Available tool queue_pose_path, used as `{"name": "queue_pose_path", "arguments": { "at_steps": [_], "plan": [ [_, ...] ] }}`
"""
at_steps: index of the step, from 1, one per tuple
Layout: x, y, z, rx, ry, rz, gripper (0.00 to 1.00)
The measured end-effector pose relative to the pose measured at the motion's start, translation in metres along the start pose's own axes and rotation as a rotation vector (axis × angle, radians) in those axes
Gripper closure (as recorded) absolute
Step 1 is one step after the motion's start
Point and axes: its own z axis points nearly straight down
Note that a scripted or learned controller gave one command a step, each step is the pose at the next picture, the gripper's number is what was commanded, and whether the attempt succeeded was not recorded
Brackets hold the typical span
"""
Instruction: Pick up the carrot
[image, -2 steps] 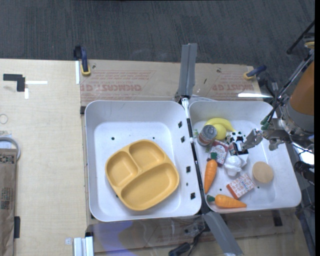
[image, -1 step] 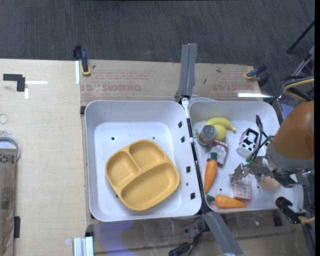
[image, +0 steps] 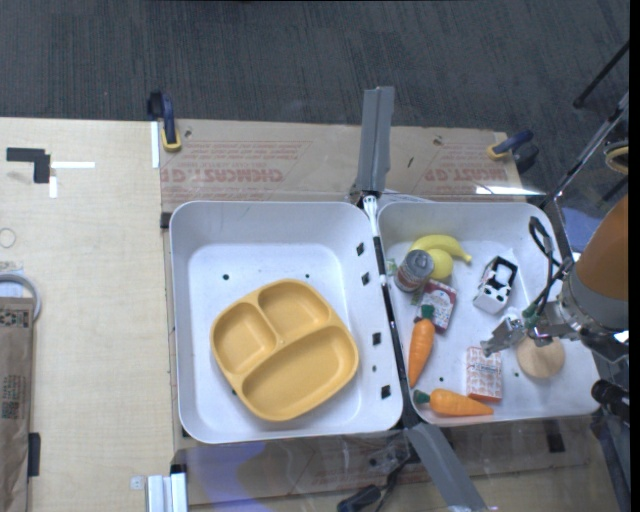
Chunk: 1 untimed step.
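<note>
White plastic forms both shallow bins, side by side on the bench. The left bin, well away from the gripper on its far side, holds a yellow divided plate with three compartments. The right bin is the one the gripper hangs over, near its right-hand wall. In it, two carrots lie to the gripper's left: one carrot stands roughly lengthwise near the wall shared with the other bin, its green top upward in the view, and a second carrot lies crosswise at the bin's front edge, below and left of the gripper. Between the gripper and those carrots rests a small red-and-white packet, just beside the fingertips. Farther left and above sit a banana, a small can touching it, and a red wrapped item just under the can. A black-and-white toy block lies above the gripper, near it. A tan wooden round piece sits just below and right of the gripper, touching or nearly touching the wrist hardware. The gripper's metal tips point left toward the packet; how wide they stand I cannot tell, and nothing is visibly between them. Neither carrot is touched.
</note>
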Motion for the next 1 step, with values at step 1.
{"name": "queue_pose_path", "arguments": {
  "at_steps": [1],
  "plan": [
    [-0.0354,-0.0016,0.0379,-0.006,-0.001,-0.312,0.00]
  ]
}}
